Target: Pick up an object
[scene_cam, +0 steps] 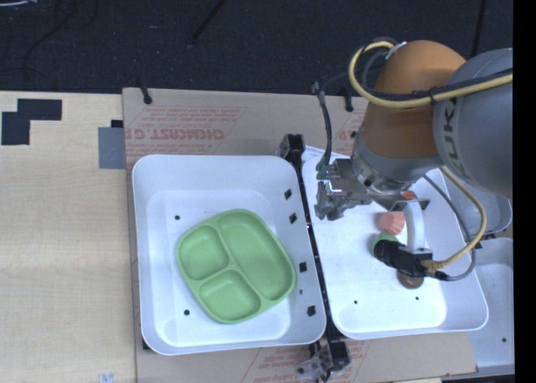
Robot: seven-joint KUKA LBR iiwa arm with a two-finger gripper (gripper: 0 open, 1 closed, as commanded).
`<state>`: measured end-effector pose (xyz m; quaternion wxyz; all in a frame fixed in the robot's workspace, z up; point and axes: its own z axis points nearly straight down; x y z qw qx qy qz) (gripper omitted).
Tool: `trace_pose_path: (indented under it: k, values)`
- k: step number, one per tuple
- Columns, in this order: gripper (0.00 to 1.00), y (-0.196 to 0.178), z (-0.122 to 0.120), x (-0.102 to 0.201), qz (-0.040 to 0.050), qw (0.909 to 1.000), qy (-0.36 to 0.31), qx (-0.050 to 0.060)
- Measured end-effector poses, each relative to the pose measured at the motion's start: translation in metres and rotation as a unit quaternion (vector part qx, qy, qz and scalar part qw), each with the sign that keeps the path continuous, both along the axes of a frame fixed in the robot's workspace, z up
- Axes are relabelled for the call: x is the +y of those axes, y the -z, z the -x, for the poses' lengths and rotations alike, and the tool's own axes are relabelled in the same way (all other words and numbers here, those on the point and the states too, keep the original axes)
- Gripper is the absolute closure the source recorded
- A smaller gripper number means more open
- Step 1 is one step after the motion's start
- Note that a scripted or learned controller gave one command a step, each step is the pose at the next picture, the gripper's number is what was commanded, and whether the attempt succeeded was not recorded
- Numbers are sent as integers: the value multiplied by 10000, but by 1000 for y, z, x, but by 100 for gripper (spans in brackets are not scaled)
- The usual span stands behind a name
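we see a small pink object [391, 223] lying in the right bin [377, 314], near the gripper [330, 204]; how far that is open we cannot tell. we judge the object light, perhaps soft, best pinched gently across its middle.

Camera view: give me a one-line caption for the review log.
Robot arm reaches over the right bin near a small pink object; a green divided plate lies in the left bin.
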<state>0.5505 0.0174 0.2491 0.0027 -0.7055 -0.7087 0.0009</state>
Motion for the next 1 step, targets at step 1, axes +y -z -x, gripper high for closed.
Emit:
trace_pose_path:
  k: [1]
  values:
    - [100, 14, 28, 48, 8, 10000, 4, 12]
